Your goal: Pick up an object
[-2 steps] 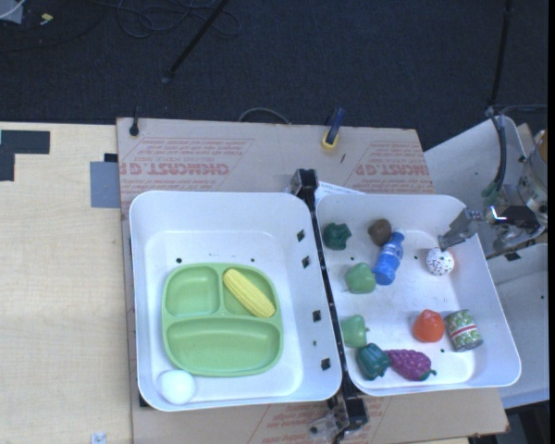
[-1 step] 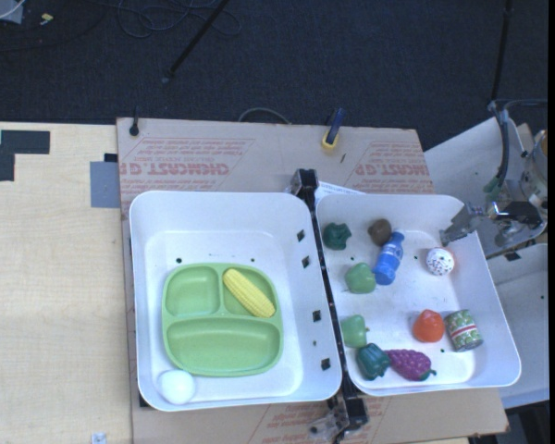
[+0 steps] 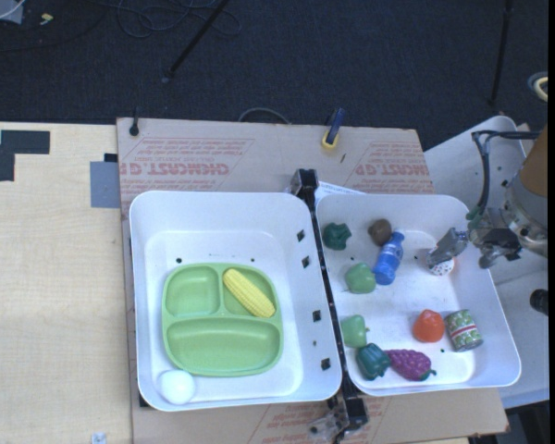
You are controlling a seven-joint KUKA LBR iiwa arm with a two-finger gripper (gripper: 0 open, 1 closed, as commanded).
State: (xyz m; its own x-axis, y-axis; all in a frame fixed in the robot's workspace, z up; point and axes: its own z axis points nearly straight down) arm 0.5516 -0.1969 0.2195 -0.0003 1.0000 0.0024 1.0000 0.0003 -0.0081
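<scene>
you can't tell the gripper [image 3: 453, 248] spread over the small white ball [image 3: 441, 265], which may roll away if nudged off-centre.

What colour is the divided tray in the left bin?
Light green tray, seen in the camera view.

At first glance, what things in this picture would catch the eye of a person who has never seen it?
The bright green divided plate in the left bin stands out first, with a yellow corn cob in its upper right compartment and a white ball beside its lower left corner. Next comes the right bin, scattered with small toys, among them a blue bottle, a red-orange fruit and purple grapes. The gripper hangs over that bin's upper right part.
</scene>
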